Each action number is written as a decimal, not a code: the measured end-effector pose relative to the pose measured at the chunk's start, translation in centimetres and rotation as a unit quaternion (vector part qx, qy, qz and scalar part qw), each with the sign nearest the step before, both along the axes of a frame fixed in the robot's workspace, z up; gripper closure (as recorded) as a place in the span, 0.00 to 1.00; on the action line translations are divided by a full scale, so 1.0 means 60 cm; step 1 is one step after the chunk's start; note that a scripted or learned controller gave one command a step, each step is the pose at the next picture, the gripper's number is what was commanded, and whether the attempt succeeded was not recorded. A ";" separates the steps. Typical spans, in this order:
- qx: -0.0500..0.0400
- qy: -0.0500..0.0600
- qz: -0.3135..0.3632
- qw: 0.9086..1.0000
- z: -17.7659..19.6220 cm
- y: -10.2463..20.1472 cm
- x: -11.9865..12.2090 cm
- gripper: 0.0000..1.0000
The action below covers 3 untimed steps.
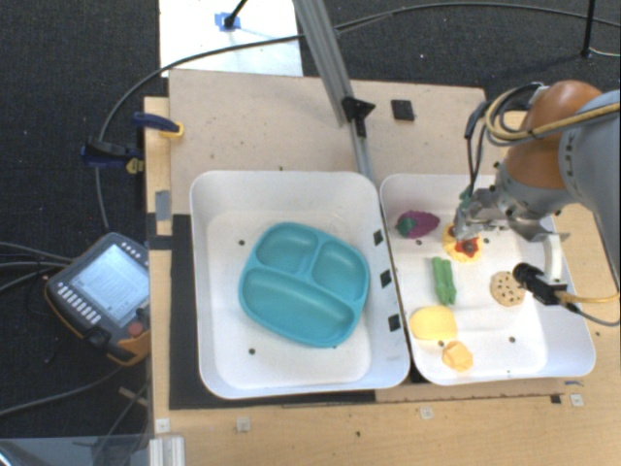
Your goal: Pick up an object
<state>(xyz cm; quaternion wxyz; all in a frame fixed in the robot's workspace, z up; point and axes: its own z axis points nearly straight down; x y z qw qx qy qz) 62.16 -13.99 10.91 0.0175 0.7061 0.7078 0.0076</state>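
The gripper (468,233) is down in the right bin (572,352), right over a small toy (467,249) that is red and yellow. The toy sits near the top middle of that bin. It pokes out just under the gripper tip, a tiny bit toward the near side of the bin. So the toy is straight below the gripper, touching it or almost touching it. I cannot tell if the toy is really being held, and I cannot tell how the tip is set. The toy is too small and too hidden to show which way it is long.

Just to the left of the toy lies a purple toy (417,223). Below it, a green stick (443,281) lies with its long side pointing from the far edge of the bin to the near edge. To the right of the stick is a round cookie (504,287). Near the front of the bin sit a yellow lemon (433,322) and a small orange lump (457,356).

The left bin (218,357) holds a blue plate (305,282) with three parts. It is well apart from the gripper.

I think the arm is trying to grab the red and yellow toy now. The next move would be to lift straight up. If the grip is poor, the toy may slip out and stay in the bin.
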 end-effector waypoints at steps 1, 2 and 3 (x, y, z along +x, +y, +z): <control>0.007 0.016 0.001 1.000 0.076 -0.007 0.010 1.00; 0.006 0.014 0.002 1.000 0.154 -0.012 0.023 1.00; 0.006 0.014 0.000 1.000 0.238 -0.028 0.022 1.00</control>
